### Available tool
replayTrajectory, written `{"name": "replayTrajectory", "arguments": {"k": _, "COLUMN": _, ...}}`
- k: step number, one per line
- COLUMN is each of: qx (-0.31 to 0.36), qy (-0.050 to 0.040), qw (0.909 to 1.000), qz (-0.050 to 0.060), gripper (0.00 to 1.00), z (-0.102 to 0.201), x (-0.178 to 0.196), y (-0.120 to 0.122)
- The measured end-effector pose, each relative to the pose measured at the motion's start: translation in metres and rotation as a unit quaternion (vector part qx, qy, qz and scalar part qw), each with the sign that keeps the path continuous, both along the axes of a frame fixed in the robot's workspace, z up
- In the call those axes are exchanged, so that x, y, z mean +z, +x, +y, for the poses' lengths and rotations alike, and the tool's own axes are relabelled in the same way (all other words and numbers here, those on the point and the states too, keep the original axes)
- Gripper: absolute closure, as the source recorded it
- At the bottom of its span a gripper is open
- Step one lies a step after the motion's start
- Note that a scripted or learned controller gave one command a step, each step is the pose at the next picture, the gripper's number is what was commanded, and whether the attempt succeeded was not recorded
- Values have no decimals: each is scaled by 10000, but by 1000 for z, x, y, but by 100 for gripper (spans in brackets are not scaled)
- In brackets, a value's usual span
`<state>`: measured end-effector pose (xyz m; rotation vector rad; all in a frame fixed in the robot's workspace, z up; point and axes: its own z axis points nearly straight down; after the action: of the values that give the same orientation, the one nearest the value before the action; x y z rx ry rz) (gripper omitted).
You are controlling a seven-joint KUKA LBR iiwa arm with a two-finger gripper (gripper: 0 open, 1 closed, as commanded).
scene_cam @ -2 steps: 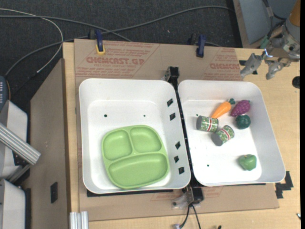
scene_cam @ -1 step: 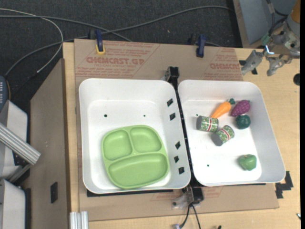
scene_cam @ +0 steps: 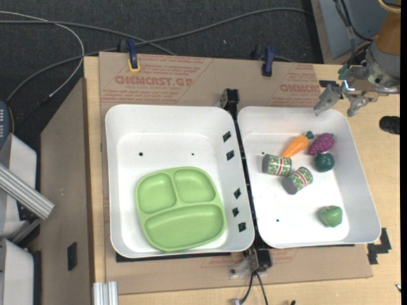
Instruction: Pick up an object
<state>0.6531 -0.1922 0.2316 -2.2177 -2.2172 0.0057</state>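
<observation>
Camera view, looking down at a slant: two shallow white bins sit side by side on a cardboard-covered bench (scene_cam: 191, 75). Left bin (scene_cam: 121, 138) holds a green divided plate (scene_cam: 181, 207), three compartments, lying flat toward the near side.

Right bin (scene_cam: 362, 189) holds the small objects, all clustered in its far-right half. An orange toy carrot (scene_cam: 295, 146) lies tilted, its green tip pointing far-right. Just right of it, a purple bunch of toy grapes (scene_cam: 322, 143). Just near of the grapes, a dark green round piece (scene_cam: 324, 162), exact kind hard to tell. Two small cans with green-and-red labels lie on their sides: one (scene_cam: 277, 165) left of centre, the other (scene_cam: 298, 179) just beside it to the near-right, the pair close or touching. A green toy pepper (scene_cam: 331, 216) sits apart, toward the near-right corner.

Arm enters from the far right. Gripper (scene_cam: 340, 103) hangs over the far-right corner of the right bin, above its rim, well apart from the objects. Its two fingers (scene_cam: 326, 100) are spread wide, nothing between them.

Blue clamps (scene_cam: 133, 57) pin the cardboard at the far edge. Black cables (scene_cam: 63, 27) trail over the dark floor beyond.
</observation>
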Motion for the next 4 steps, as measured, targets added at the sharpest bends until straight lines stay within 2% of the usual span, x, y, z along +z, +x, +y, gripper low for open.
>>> {"name": "replayTrajectory", "arguments": {"k": 1, "qx": 2, "qy": 5, "qw": 10000, "qz": 7, "gripper": 0, "z": 5, "x": -63, "y": -3}}
{"name": "replayTrajectory", "arguments": {"k": 2, "qx": 6, "qy": 5, "qw": 10000, "qz": 0, "gripper": 0, "z": 11, "x": -107, "y": -5}}
{"name": "replayTrajectory", "arguments": {"k": 3, "qx": 12, "qy": -4, "qw": 10000, "qz": -42, "gripper": 100, "z": 11, "x": -92, "y": -3}}
{"name": "replayTrajectory", "arguments": {"k": 4, "qx": 8, "qy": -12, "qw": 10000, "qz": -63, "gripper": 100, "z": 13, "x": -47, "y": -4}}
